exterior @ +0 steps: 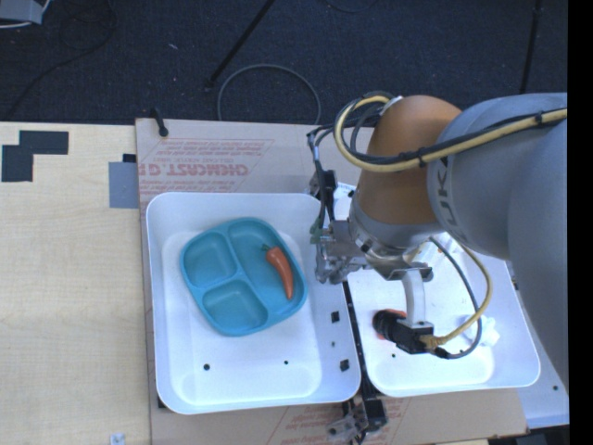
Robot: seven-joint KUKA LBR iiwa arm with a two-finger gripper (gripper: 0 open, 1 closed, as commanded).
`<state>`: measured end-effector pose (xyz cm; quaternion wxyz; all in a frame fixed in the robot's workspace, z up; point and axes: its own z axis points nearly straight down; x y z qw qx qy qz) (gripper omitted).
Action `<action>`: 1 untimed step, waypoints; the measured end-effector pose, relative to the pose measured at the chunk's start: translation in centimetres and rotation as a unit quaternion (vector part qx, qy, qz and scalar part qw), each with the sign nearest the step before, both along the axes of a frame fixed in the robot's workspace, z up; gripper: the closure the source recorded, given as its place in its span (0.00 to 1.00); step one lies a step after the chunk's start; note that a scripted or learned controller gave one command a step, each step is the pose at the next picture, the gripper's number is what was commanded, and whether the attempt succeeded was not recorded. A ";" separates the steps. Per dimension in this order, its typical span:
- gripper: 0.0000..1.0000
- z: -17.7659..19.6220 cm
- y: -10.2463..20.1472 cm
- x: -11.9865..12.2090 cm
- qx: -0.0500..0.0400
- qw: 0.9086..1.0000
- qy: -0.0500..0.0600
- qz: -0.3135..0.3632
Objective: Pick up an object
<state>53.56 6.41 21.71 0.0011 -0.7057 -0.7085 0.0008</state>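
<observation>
The smooth, rounded grey arm hangs right of the glossy blue three-compartment plastic plate. I cannot tell whether its gripper is open. A tapered orange carrot-shaped piece lies along the plate's right side.

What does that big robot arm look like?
The arm is bulky, rounded and grey, with an orange band above the wrist. Yellow and black cables loop over it. The gripper at its end is small, dark metal.
</observation>
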 end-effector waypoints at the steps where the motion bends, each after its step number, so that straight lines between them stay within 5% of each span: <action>1: 1.00 0.0 4.5 -0.7 0.000 1.000 0.001 0.000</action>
